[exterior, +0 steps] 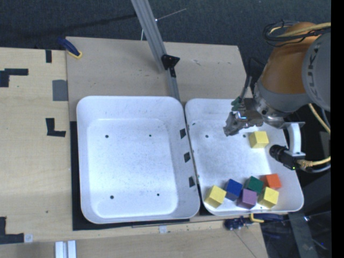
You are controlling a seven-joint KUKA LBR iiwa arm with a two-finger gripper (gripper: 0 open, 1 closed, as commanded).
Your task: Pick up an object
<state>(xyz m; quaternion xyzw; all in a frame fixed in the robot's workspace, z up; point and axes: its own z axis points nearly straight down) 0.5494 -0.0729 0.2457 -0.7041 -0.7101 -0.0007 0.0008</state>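
My gripper (234, 127) hangs over the upper part of the right bin (215, 149), reaching in from the right under the orange band. A yellow cube (259, 139) lies just right of it, apart from the fingertips. Along the bin's near edge sits a cluster of cubes: yellow (216, 196), blue (234, 188), purple (249, 198), green (254, 185), another yellow (270, 197) and orange (273, 181). Nothing shows between the fingers.
The left bin (131, 160) stands beside the right one, with black clips along the shared rim. A grey metal pole (153, 28) slants down from the top to the bins' junction. Cables hang at the arm's right side.
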